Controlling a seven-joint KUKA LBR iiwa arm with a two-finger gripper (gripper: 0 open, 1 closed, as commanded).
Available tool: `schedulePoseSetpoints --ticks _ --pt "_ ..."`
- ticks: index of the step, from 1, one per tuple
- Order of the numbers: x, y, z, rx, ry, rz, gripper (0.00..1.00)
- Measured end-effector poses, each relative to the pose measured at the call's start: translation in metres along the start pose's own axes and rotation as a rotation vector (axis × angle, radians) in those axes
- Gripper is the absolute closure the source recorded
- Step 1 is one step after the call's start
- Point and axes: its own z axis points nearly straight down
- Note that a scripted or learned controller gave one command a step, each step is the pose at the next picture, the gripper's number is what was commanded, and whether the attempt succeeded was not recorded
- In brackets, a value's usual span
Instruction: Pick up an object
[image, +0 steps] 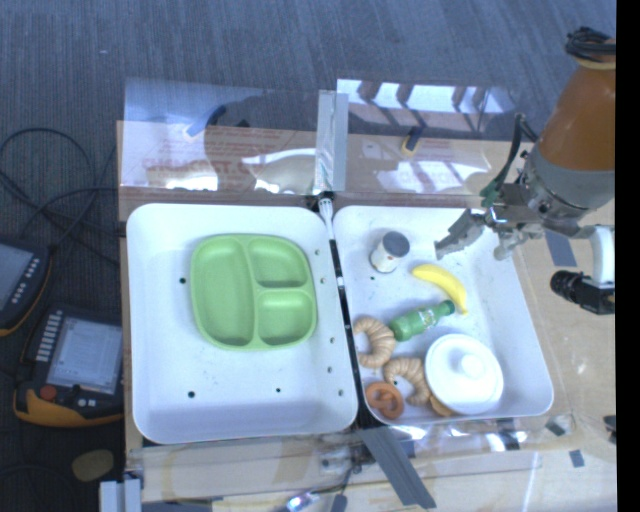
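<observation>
Step in hand: approach and choose target. Advice: descend straight, fingers astride one lone item, avoid crowded pile.

Landmark: banana (443, 284), in right bin (520, 300).

- Green divided tray (253, 290): far left of banana, in other bin.
- Small cup (388, 250): just up-left of banana (standing apart, probably easiest).
- Gripper (478, 232): up-right of banana, near, above bin, spread apart, holding nothing.

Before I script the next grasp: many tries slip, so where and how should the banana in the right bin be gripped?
Grip the banana at mid-length, across its narrow width, coming straight down from above. It lies flat on the right bin floor, running diagonally, with free space on both long sides. The green bottle sits close below its lower end, so avoid that tip. The gripper hovers just above.
</observation>
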Motion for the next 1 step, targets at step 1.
schedulePoseSetpoints --ticks 1 --pt "-0.0235 0.0191 0.0836 0.001 -0.001 0.004 0.00"
